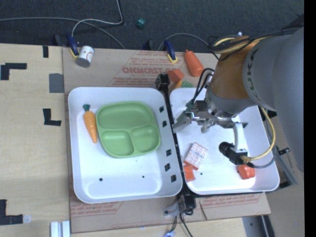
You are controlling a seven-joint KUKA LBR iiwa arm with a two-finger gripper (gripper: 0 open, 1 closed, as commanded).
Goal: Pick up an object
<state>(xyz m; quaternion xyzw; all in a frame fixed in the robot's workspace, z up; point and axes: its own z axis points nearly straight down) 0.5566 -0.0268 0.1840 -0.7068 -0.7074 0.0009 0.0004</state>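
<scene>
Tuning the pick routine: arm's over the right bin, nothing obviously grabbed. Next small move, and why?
Probably shift the gripper toward the near edge and lower it onto the small flat red-and-white packet. The grey arm hangs over the right white bin, with the packet lying flat on the open floor just in front of the gripper. I see nothing held; the packet looks like the closest unobstructed target.

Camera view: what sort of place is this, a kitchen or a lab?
Most likely a robotics lab bench. Two white bins sit on cardboard, holding toys like a plastic carrot and green divided plate, with the grey arm and loose cables.
</scene>
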